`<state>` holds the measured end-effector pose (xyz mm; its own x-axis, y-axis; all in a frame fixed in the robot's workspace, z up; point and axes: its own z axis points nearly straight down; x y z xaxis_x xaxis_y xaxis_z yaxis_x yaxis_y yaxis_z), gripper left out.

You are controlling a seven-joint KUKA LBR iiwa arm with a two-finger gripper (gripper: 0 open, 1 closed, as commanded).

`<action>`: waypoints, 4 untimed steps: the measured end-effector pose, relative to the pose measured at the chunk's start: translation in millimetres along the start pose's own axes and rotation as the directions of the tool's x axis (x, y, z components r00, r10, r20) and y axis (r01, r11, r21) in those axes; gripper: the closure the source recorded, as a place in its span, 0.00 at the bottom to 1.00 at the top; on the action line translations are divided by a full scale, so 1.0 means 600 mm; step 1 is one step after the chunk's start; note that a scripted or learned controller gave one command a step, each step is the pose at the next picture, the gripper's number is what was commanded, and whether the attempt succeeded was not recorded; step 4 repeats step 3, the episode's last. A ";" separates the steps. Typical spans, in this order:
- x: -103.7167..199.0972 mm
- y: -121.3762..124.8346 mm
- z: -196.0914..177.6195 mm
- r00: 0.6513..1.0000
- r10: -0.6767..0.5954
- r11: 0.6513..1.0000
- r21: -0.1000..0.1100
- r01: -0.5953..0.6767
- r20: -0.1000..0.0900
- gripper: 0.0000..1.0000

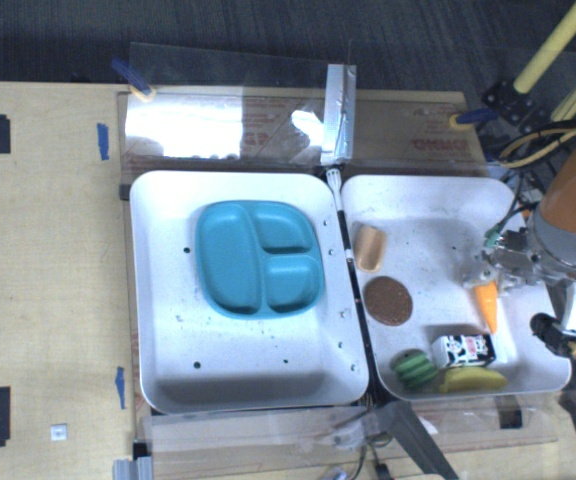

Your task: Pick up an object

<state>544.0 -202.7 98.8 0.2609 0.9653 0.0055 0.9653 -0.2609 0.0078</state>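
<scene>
Two white bins side by side on the desk [38,268]. In the left bin [158,348], a blue divided tray [260,258], three compartments, lying flat near the middle.

Over to the right bin [418,203], where the pickable things lie: a tan cylinder [370,247] close to the dividing wall, a brown disc [388,300] just below it. Down at the near edge, a green vegetable piece [414,368], a yellow banana [471,379] beside it, and a small black-and-white patterned carton [464,349] touching the banana's top. Print on the carton too small to read. An orange carrot [486,306] upright-ish near the right wall.

Hand [498,268] hovering right above the carrot's upper end, grey arm with orange band [573,198] entering from the right. Clenched, released or grasping: cannot tell from this angle.

Behind the bins, a brown board with faint reddish lettering [438,140], illegible. Blue tape marks [103,140] on the desk at left.
</scene>
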 end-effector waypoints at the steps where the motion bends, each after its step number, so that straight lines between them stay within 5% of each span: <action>1: -0.001 0.001 -0.016 1.000 0.002 1.000 -0.002 -0.002 0.000 1.00; 2: -0.002 0.002 -0.033 1.000 0.003 1.000 -0.004 -0.003 0.000 1.00; 3: 0.119 0.036 -0.183 0.971 0.237 0.971 0.004 -0.237 0.006 1.00; 4: 0.119 0.036 -0.183 0.971 0.237 0.971 0.004 -0.237 0.006 1.00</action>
